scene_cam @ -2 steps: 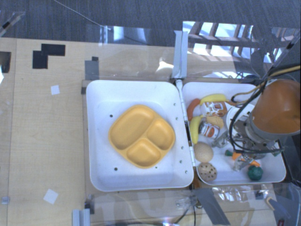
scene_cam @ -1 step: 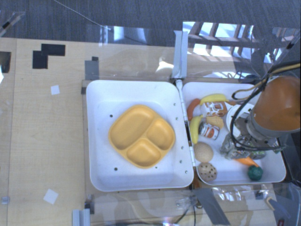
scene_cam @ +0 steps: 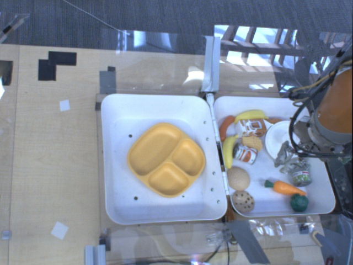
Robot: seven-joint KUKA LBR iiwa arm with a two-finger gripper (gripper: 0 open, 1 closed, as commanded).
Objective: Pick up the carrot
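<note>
carrot in right bin, just below end effector

The grey KUKA arm with its orange band reaches in from the right edge of the frame, at mid-height. Its metal two-finger gripper hangs below the wrist, pointing down and left.

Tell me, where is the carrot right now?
The carrot lies in the right bin, near its front edge, just left of a dark green ball and just below the pincer.
</note>
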